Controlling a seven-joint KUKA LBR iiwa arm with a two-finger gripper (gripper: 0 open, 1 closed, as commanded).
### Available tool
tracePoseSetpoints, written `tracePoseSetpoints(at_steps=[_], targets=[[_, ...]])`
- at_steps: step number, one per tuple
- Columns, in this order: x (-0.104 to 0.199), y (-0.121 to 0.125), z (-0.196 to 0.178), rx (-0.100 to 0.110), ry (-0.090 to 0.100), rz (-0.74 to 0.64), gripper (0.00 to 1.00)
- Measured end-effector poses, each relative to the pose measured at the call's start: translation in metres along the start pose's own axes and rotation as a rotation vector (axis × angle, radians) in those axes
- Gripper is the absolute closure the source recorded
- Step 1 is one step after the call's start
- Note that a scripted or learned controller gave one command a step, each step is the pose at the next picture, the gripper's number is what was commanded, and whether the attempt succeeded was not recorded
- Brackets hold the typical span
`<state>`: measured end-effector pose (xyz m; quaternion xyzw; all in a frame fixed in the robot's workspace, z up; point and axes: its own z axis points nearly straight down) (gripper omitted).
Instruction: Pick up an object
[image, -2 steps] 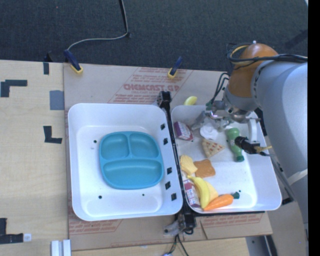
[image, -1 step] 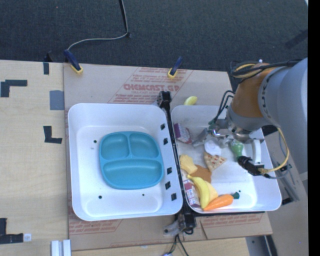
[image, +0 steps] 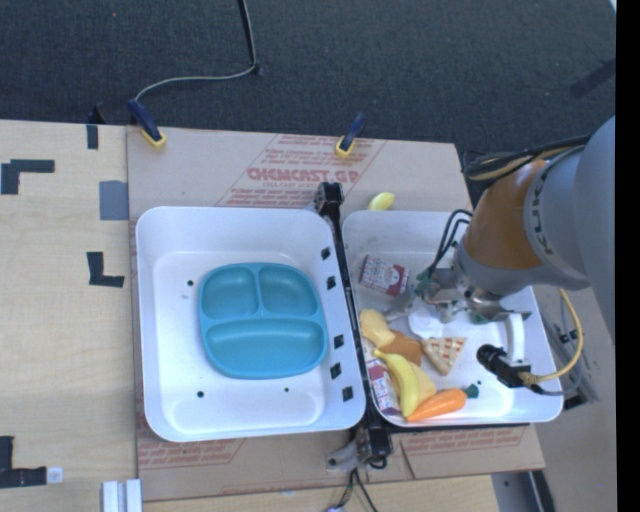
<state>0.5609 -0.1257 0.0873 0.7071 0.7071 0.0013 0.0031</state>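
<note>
The right bin (image: 530, 405) holds several toy foods. A red and white packet (image: 384, 274) lies near its back left. A yellow banana (image: 405, 380), an orange carrot (image: 437, 404), a brownish bun (image: 398, 346) and a pizza wedge (image: 444, 352) crowd the front. My gripper (image: 441, 297) hangs low over the middle of this bin, between the packet and the pizza wedge, under the grey arm with its orange band (image: 505, 235). The wrist hides what lies directly beneath it.
The left bin (image: 165, 400) holds a blue divided plate (image: 264, 318). A small yellow object (image: 380, 201) lies on the cardboard just behind the right bin. Black clips line the wall between the bins. A cable loops off the arm at the right.
</note>
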Motion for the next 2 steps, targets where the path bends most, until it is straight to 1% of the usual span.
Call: tracePoseSetpoints(at_steps=[1,2], targets=[[0.022,0.088,0.002,0.003,0.002,-0.002,0.0],[0.022,0.088,-0.008,0.003,0.0,-0.003,1.0]])
